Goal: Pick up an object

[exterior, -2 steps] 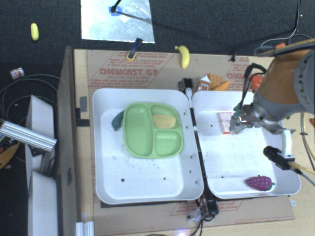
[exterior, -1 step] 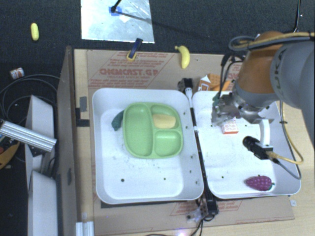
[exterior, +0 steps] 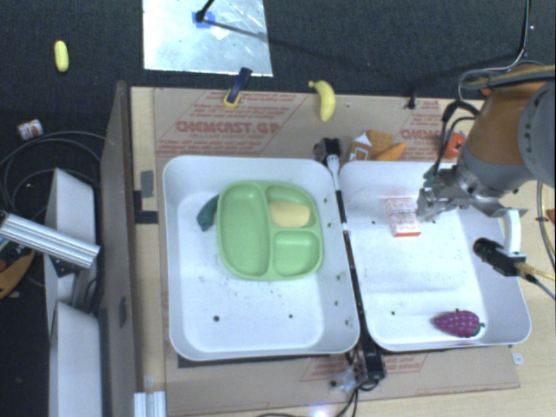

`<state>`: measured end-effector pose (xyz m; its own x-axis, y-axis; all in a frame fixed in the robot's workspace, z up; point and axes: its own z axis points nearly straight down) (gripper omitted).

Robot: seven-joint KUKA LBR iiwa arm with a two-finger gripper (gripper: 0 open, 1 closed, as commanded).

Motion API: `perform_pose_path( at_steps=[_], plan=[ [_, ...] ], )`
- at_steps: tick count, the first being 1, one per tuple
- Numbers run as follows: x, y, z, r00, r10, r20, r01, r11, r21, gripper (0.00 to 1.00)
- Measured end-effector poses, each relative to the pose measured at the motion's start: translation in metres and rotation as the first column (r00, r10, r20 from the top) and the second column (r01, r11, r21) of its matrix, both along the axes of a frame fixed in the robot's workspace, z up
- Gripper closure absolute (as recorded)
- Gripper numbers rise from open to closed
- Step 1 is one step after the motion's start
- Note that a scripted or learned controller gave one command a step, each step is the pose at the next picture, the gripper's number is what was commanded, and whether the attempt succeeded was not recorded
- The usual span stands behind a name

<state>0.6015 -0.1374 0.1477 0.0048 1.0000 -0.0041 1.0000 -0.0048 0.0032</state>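
Right of centre, right white bin: small red-and-white box just beside gripper, grip state cannot be told; purple grape bunch lower right. Left white bin: green divided plate. Printed cardboard beneath bins, banana on it; dark carpet around.

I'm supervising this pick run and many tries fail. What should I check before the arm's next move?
1. Target in reach: ok. The small pink-and-white box lies in the right white bin, close beside the end effector.
2. End effector centred over the box: not ok. It sits off the box's edge, on the arm's side.
3. Room around the box: ok. The purple grape bunch lies well away, near the bin's front corner.
4. Box already gripped: cannot tell.
5. Other items out of the path: ok. The green divided plastic plate sits in the left white bin.
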Motion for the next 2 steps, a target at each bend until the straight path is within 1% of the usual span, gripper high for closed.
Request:
perform_pose_path(
  at_steps=[1,2],
  plan=[
    [-0.0278,-0.025,-0.0447,1.0,0.004,-0.004,-0.004,1.0,0.004,1.0],
    [-0.0266,-0.0239,-0.0431,1.0,0.006,-0.002,-0.006,1.0,0.003,0.0]
  ],
)
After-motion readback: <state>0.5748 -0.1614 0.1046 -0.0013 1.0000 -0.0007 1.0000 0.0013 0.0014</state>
